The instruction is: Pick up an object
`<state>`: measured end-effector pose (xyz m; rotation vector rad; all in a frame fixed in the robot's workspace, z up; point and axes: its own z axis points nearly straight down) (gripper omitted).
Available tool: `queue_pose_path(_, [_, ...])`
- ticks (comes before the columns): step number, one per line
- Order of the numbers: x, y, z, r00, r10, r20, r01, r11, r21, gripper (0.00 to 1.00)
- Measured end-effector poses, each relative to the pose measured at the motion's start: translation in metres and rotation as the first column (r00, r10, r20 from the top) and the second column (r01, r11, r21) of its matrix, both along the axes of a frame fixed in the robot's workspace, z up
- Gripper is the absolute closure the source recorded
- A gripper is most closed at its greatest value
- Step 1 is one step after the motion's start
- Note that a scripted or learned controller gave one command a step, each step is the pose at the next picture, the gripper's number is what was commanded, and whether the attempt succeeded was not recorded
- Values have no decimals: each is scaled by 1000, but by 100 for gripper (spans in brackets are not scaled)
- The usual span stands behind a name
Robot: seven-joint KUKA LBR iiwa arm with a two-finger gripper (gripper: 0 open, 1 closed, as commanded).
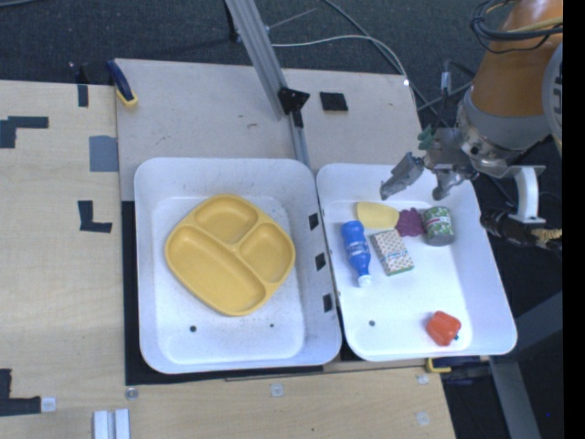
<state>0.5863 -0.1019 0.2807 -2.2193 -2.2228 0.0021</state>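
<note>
Grey gripper hovers spread and empty above the right bin; arm cut off at the frame's edge.

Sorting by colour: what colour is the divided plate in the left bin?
Yellow plate, seen in the camera view.

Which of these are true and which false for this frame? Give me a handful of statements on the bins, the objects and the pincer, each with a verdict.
1. The yellow divided plate lies in the left bin. True.
2. The blue bottle stands upright in the left bin. False: it lies on its side in the right bin.
3. The pincer has its fingers spread, with nothing between them. True.
4. The red object is touching the blue bottle. False: it sits apart, near the right bin's front corner.
5. The green can sits beside the purple object. True.
6. The patterned box rests on the plate. False: it lies on the right bin's floor, next to the bottle.
</note>
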Motion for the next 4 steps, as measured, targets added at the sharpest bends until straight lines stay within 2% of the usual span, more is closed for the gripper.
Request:
queue_pose_path(1, [3, 0, -64, 1000, -1, -6, 1, 1000, 0, 0])
queue_pose_path(3, [-1, 9, -159, 1000, -1, -5, 1, 1000, 0, 0])
queue_pose_path(4, [0, 9, -146, 1000, 1, -2, -1, 1000, 0, 100])
